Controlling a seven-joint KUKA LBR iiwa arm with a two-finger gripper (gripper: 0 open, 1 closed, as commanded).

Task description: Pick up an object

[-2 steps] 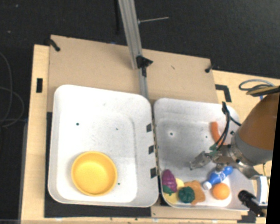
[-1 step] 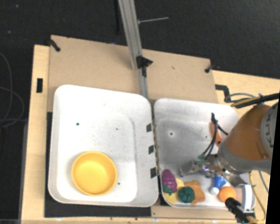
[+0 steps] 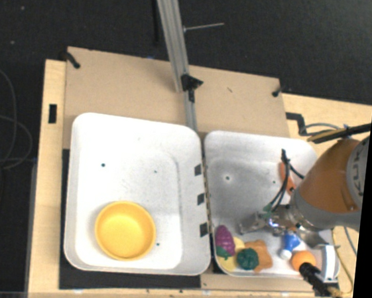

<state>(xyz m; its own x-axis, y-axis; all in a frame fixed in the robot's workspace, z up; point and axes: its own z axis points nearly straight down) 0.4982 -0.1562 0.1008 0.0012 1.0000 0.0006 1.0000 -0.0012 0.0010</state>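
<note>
— Reaching in from the right, the arm (image 3: 332,185) hung over the right bin (image 3: 251,159), and its gripper (image 3: 264,222) sat low above the cluster of objects in that bin's near corner. What was closest to it?

— The purple piece (image 3: 223,241) and the dark green lump (image 3: 248,258) lay just toward the camera and a little left of the gripper, with an orange-brown piece (image 3: 265,254) touching the green one. A blue and white object (image 3: 290,243) and a round orange ball (image 3: 304,259) lay to the right, tucked under the wrist.

— Was it carrying anything?

— I couldn't tell. The wrist and the cables covered the tip, and nothing showed clearly as held. Whether it was released or clenched was not visible either.

— So which way would the next move have gone?

— My judgement: a short shift toward the near rim and slightly left would have put it over the purple piece. That piece lay with its long axis running roughly away from the camera, so a grasp across its width looked most sensible. The pile was tight, though; neighbours touched, and a descent could have nudged the green lump instead.

— And the left bin (image 3: 133,145)?

— It held a yellow bowl (image 3: 125,230), well apart from the gripper, across the divider.
</note>
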